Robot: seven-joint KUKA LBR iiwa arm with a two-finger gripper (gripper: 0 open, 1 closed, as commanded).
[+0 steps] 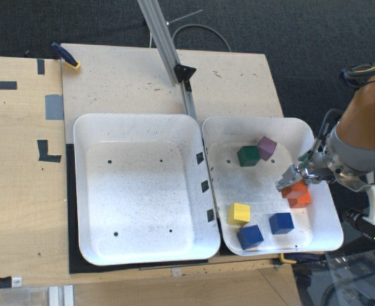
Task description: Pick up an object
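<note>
The right bin (pixel 323 234) holds several small blocks. An orange block (pixel 300 197) lies near its right wall. My gripper (pixel 291 181) reaches in from the right and sits right over the orange block's upper left edge, partly covering it. Farther back, a green block (pixel 248 155) and a purple block (pixel 266 148) stand side by side. A yellow block (pixel 240 213) and two blue blocks (pixel 250 236) (pixel 281 223) lie toward the front of the bin.
The left bin (pixel 85 171) stands beside the right one, and their rims meet in the middle. A metal pole (pixel 159 27) slants across the back of the bench. A blue and yellow tool (pixel 66 55) lies at the back left.
</note>
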